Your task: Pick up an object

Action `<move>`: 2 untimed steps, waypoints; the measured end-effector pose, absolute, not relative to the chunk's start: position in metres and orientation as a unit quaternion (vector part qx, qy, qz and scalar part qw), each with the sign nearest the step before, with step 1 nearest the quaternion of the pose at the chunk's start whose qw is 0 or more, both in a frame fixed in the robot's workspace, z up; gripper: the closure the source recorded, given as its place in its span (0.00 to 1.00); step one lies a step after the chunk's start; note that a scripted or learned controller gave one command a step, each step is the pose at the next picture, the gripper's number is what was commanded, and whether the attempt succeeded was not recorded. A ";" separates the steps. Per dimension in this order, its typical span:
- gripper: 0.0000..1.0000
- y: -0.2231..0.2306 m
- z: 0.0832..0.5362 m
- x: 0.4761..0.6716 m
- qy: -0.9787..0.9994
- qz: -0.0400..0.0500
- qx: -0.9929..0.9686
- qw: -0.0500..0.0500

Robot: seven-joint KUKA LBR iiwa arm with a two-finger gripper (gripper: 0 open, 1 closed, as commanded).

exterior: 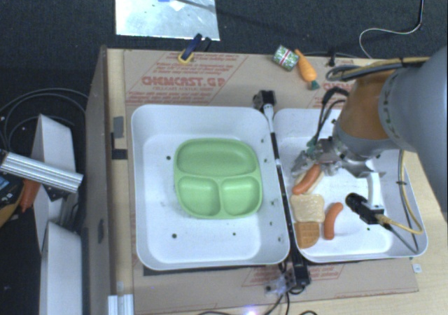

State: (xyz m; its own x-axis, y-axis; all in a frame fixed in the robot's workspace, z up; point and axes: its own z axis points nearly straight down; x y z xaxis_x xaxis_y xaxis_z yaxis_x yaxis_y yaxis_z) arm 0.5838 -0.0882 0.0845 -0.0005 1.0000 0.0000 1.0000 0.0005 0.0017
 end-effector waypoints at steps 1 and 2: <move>1.00 -0.088 0.095 0.585 0.708 0.001 0.707 0.001; 0.00 -0.088 0.095 0.585 0.708 0.001 0.706 0.001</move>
